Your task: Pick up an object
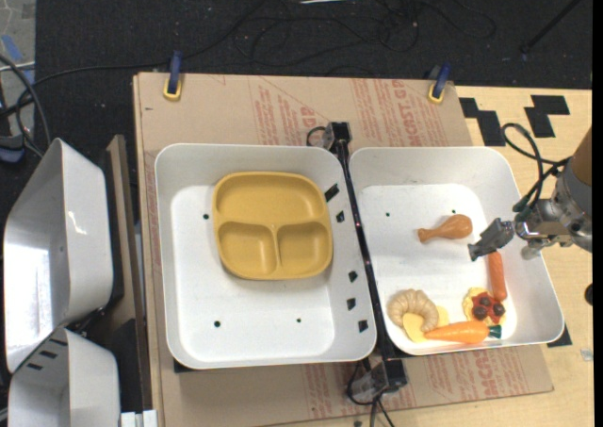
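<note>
Gripper [492, 238] reaches in from the right over the right bin [528, 185]; can't tell its state. It's w/ nothing visibly held, its dark tip just above a toy sausage [496, 275]. Left of it lies a toy chicken drumstick [446, 228]. Near the bin's front edge: a croissant [414, 303], a carrot [458, 330] and a yellow piece w/ red berries [486, 306], close together. Left bin [179, 227] holds a yellow divided plate [272, 224], 3 compartments.
</note>
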